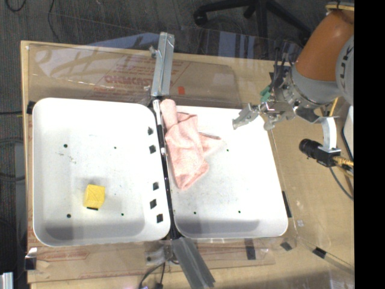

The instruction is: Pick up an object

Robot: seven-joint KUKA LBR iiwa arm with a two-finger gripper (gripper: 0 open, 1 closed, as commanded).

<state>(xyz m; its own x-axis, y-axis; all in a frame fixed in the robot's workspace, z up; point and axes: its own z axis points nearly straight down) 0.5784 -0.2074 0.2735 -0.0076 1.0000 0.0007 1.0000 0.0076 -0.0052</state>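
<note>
Bench [252, 71] carries two white bins side by side. Left bin [54, 161]: a small yellow block [94, 196] at about 7 o'clock on its floor. Right bin [246, 185]: a pink cloth [183, 149], crumpled, against the left wall, reaching toward 11 o'clock. Arm [322, 53] enters from 2 o'clock. Gripper [243, 119] hangs over the right bin's far edge near 1 o'clock, apart from the cloth, nothing between its fingers; cannot tell how wide they stand.

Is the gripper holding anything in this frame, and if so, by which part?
Nothing is held. The gripper is open over the right bin's far corner, apart from the pink cloth.
</note>
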